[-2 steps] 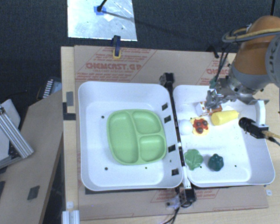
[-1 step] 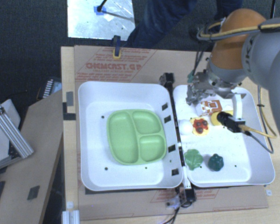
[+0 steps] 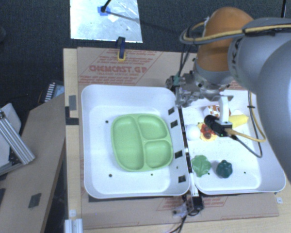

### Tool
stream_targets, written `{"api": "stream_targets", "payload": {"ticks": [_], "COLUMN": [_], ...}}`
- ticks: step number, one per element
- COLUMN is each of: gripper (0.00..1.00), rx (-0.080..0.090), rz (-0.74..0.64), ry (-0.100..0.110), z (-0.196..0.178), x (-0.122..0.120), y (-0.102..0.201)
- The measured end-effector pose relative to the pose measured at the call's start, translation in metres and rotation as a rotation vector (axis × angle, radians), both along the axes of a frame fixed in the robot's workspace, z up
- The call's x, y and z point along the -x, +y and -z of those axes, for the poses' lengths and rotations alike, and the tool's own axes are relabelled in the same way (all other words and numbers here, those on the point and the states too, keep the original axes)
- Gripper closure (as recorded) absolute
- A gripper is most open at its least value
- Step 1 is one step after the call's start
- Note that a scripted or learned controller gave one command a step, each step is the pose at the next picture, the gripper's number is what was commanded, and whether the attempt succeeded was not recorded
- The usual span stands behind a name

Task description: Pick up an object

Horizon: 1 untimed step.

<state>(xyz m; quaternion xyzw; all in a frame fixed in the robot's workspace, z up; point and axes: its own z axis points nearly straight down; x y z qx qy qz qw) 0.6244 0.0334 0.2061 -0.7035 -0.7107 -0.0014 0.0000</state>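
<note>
The grey arm (image 3: 266, 62) comes in from the right, its orange band (image 3: 223, 33) sitting above the wrist, and reaches down over the upper left part of the right bin (image 3: 262, 178), close to the divide between the two bins. Its hand (image 3: 188, 97) hangs just over the rim there; whether it is open or closed cannot be told, and no object can be seen in it. A yellow cable (image 3: 247, 137) trails from the wrist area across the right bin. In that bin, below the wrist, a small cluster of objects lies together: a yellow piece (image 3: 238, 120) to the right, a red and orange piece (image 3: 206, 132) with a dark fitting over it, and a small white object (image 3: 191, 130) just to its left. Further toward the front of the bin sit a light green toy (image 3: 201, 165) and, just to its right but apart from it, a darker green toy (image 3: 224, 169). The left bin (image 3: 97, 174) holds a pale green divided plate (image 3: 140, 141) with three compartments, lying flat near the bin's middle. Both bins rest on a sheet of cardboard with red lettering (image 3: 117, 68) on the bench (image 3: 43, 178). Beyond the cardboard, a shiny square sheet (image 3: 105, 13) lies on the dark floor.
</note>
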Motion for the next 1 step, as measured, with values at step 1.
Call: {"api": "stream_targets", "payload": {"ticks": [1], "gripper": [1.0], "rx": [0.0], "rz": [0.001], "ry": [-0.002], "z": [-0.0061], "x": [-0.0187], "y": [0.0581]}}
